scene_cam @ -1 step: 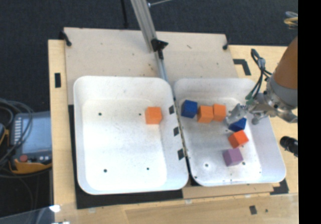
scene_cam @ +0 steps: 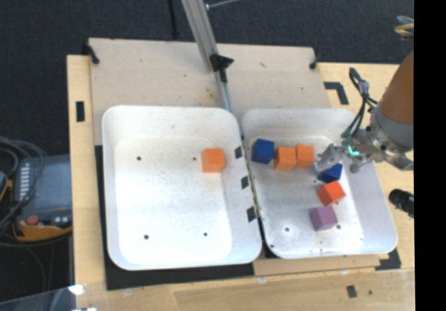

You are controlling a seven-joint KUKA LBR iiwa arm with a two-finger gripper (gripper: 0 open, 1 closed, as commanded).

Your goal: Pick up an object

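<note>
- While the claw [scene_cam: 334, 162] hangs low over the right bin [scene_cam: 369, 233], the dark blue cube [scene_cam: 330, 173] lies right under its tip, touching or nearly so.
- Whether the claw is released or clenched, I cannot tell.
- An orange cube [scene_cam: 332, 192] sits just below the blue one, crowding it; a purple cube [scene_cam: 323, 218] lies further down.
- My guess: a short straight drop is all that is needed.

The left bin [scene_cam: 139, 233] offers wide bare floor around one orange cube [scene_cam: 214, 160]. The right bin [scene_cam: 369, 233] is crowded along its upper part and right; its lower left lies open.
</note>
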